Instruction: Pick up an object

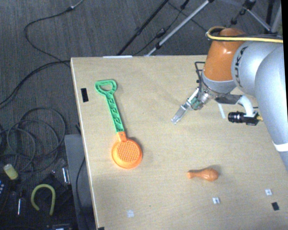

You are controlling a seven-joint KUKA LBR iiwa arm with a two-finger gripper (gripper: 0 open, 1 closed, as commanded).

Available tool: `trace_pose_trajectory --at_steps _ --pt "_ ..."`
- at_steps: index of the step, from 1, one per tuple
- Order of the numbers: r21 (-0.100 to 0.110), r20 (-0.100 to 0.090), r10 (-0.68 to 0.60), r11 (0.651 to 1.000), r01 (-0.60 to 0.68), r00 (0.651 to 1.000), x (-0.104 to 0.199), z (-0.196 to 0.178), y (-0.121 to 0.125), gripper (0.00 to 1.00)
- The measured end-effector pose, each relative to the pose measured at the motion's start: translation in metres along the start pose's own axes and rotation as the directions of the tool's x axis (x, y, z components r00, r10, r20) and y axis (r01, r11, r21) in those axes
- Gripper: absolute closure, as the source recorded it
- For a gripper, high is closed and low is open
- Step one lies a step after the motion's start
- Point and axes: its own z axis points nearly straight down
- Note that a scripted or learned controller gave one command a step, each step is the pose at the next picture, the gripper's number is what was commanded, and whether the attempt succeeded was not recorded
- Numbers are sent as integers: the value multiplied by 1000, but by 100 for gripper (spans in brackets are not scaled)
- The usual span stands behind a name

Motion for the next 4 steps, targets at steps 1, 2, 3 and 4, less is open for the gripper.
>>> trace_pose_trajectory --at_steps 1,2,3,4 --pt "-4 -1 1 1000 -1 1000 1 -9 1 100" --pt "1 0 83 997 -83 997 181 -99 87 100" --pt "2 3 291 957 -291 957 210 -210 123 100" --pt "2 4 646 764 -646 764 306 -263 104 100"
